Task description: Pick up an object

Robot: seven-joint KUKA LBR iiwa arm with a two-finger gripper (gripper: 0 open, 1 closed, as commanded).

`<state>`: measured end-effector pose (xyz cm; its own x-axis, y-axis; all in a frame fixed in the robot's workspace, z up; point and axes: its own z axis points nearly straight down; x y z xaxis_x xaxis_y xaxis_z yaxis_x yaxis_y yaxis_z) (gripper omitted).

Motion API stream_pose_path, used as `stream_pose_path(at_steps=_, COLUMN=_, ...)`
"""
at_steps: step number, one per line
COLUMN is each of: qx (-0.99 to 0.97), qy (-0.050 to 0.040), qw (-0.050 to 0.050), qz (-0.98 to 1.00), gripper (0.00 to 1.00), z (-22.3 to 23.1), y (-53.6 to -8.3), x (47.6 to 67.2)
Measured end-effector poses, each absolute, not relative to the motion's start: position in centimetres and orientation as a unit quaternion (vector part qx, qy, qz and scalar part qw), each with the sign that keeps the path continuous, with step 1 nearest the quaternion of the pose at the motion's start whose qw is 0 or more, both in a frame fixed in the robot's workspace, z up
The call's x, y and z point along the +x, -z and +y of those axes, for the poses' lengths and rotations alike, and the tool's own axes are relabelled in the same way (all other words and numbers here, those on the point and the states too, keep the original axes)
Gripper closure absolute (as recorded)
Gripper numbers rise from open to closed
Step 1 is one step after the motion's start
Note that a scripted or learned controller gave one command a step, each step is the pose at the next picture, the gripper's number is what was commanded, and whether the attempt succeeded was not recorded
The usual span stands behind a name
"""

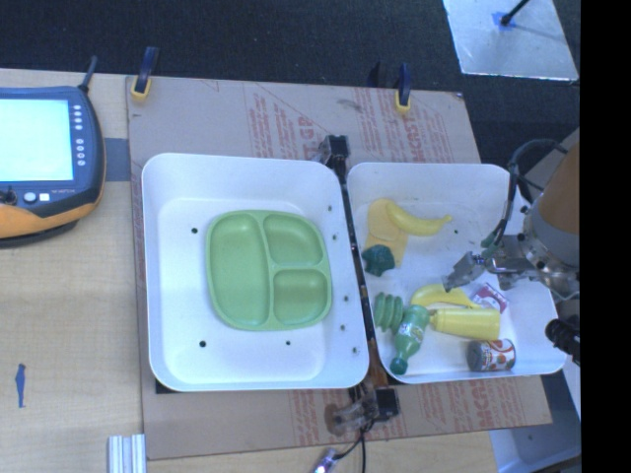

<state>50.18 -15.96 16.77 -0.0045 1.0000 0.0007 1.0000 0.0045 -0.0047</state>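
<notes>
While pincer hovers, spread unclear, glossy yellow bottle lies in right bin.

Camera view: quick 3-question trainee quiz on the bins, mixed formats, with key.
1. True or false: the green divided plate lies in the right bin.
2. Which lies nearest the claw? A) yellow bottle B) green bottle C) teal toy
3. Fill in: the can lies near the right bin's ____ corner in this view.

Key: 1 false, it lies in the left bin. 2 A. 3 lower right.
</notes>
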Motion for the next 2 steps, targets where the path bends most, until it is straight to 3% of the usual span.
stream_pose_path(at_steps=1, qx=-0.706, qy=-0.0005, qw=-0.003, qz=-0.708, gripper=0.00, z=-11.2, y=-9.3, x=48.9)
stream_pose_path(at_steps=2, qx=-0.706, qy=-0.0007, qw=0.001, qz=-0.708, gripper=0.00, z=-9.6, y=-9.6, x=56.3)
